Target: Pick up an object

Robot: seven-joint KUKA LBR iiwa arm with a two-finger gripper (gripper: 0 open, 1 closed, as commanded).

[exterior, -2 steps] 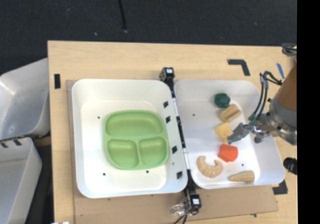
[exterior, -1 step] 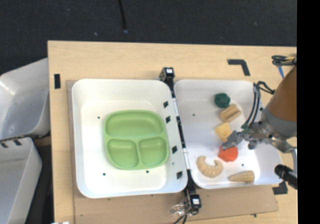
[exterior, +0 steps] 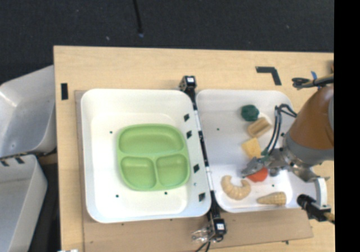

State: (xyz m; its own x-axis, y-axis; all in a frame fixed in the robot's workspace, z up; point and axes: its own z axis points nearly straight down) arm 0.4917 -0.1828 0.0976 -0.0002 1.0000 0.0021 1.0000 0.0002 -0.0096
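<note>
In the camera view we see the gripper [exterior: 257,167] low in the right bin [exterior: 225,102], at about five o'clock from that bin's middle, its dark fingers right over a red object [exterior: 258,176]; we cannot tell whether they are spread or pinching it. The grey arm with its orange band [exterior: 315,121] comes in from three o'clock. Around the gripper lie a yellow block [exterior: 252,147] at twelve o'clock, a tan block [exterior: 259,127] and a green object [exterior: 250,112] further up, a curved beige piece [exterior: 236,187] at seven o'clock and a cone [exterior: 272,198] at five o'clock, near the bin's lower rim. The left bin [exterior: 95,200] holds a green divided tray [exterior: 153,156], with bare white floor around it.
</note>
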